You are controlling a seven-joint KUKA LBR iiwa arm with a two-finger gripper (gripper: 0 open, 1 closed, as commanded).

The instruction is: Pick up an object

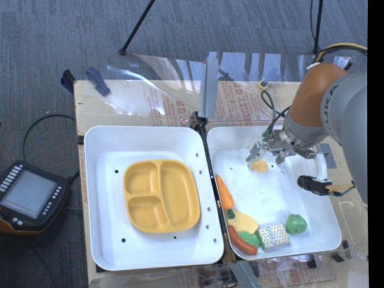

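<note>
The fingers point(264, 152) hang low in the upper part of the right bin point(329, 221), pointing down and toward the left, and from this slant I cannot tell whether they stand apart or together. Just beside them, on the side nearer the camera, lies a small orange-yellow piece point(260, 167) on the bin floor; it seems to sit at or just under the tips, but nothing shows it between them, so I would not call it held. That is the relation the next move turns on: the piece lies a touch below and left of the tips in the view, close enough that a short drop should bring them over it. It looks roundish, with no clear long axis, so the wrist angle should matter little. The other candidates lie well apart, along the bin's near and left edges: a carrot point(224, 192) lying lengthwise against the left wall, a pale yellow piece point(243, 221) below it, a red sausage point(242, 242), a checkered block point(273, 236) and a green ball point(296, 224). The left bin point(99, 221) holds a yellow divided tray point(161, 195). Both bins rest on the surface point(96, 104).
</note>
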